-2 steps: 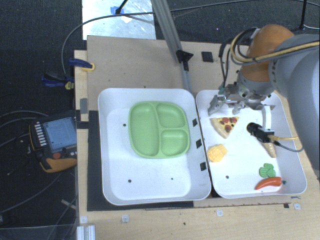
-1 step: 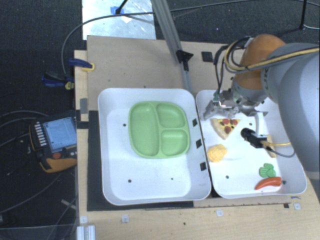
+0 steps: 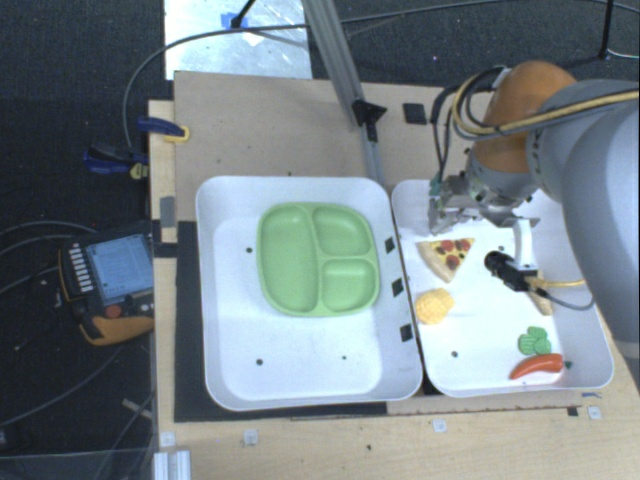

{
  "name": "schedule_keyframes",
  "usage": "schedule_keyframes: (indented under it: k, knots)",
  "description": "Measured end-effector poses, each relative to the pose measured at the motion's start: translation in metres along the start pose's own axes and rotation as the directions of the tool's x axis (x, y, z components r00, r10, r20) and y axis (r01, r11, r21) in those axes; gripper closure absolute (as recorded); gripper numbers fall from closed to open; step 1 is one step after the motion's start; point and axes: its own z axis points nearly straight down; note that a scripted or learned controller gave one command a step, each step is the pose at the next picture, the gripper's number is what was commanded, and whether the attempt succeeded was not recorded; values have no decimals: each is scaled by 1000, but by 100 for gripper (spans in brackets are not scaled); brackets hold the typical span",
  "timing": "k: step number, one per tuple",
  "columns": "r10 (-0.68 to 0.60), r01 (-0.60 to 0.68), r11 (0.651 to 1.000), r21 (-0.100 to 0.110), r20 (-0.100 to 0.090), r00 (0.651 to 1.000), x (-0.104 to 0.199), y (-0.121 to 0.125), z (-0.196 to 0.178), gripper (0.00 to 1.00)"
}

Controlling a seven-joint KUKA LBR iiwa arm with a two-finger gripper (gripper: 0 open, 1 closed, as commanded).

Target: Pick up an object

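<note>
Just beside the tool (image 3: 444, 215) lies the pizza slice (image 3: 447, 256), apparently apart; tool's state cannot be told.

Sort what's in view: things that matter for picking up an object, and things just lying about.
For the job: gripper, pizza slice, yellow toy, green toy, red toy, right bin.
Lying about: green divided plate, left bin, blue clamp, handheld unit off the bench.
</note>
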Motion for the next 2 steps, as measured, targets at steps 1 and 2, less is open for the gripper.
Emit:
schedule_keyframes:
  k: [1, 2]
  knots:
    - [2, -2, 1000, 3, 0, 1000, -3, -4, -47, 100]
    - [-2, 2, 1000, 1, 1, 1000, -3, -2, -102, 100]
